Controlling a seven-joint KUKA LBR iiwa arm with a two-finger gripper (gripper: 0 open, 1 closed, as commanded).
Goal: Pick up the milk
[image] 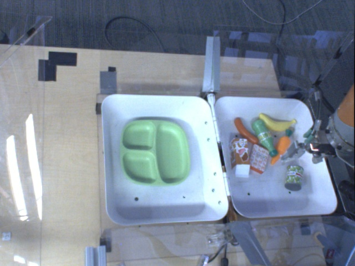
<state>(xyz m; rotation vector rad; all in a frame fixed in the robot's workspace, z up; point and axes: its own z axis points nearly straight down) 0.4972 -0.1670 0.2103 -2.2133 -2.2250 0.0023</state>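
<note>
The brown-and-white milk carton [240, 155] is lying at the left of the right white bin [319, 204], touching a red pouch [259, 158]. The metal hand [304, 146] is hovering at the frame's right edge (finger state unclear), clamping nothing visible.

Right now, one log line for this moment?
gripper: right bin's right side | milk: lying left, ungrasped | green tray: left bin

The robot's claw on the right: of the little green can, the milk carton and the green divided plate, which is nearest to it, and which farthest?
From the gripper, in the camera view:
1. Green can, just below-left of it, in the right bin.
2. Milk carton, at that bin's left side.
3. Green divided plate, over in the left bin.
</note>
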